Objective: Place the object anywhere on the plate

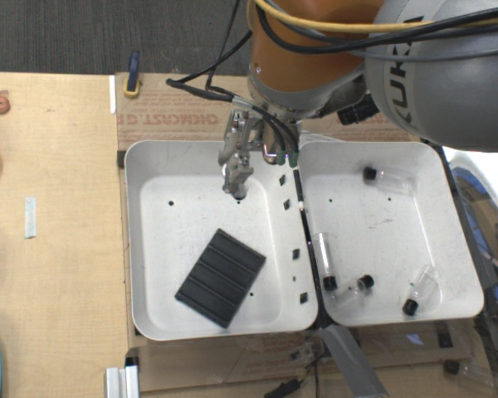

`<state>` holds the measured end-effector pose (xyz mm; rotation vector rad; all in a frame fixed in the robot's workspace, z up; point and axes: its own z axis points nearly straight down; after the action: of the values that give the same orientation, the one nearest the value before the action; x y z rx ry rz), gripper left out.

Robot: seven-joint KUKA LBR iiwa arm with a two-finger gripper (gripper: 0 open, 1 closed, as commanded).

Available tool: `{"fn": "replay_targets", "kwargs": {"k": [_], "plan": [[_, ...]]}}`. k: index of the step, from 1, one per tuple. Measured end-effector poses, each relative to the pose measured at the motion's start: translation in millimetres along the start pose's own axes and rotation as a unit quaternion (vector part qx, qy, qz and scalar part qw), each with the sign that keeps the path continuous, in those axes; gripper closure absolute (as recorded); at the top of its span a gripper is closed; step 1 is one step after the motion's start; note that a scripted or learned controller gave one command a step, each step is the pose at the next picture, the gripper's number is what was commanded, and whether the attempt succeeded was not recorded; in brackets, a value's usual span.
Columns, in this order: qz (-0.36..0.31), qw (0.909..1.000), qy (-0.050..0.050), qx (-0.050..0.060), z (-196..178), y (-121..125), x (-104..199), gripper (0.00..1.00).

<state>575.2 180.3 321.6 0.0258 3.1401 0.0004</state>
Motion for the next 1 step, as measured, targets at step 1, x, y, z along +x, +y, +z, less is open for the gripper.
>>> {"fn": "replay_targets", "kwargs": {"k": [1], "plan": [[-0.164, 0.9864, -0.001, 0.000, -120.5, -1.1, 8.9, 1.00]]}}
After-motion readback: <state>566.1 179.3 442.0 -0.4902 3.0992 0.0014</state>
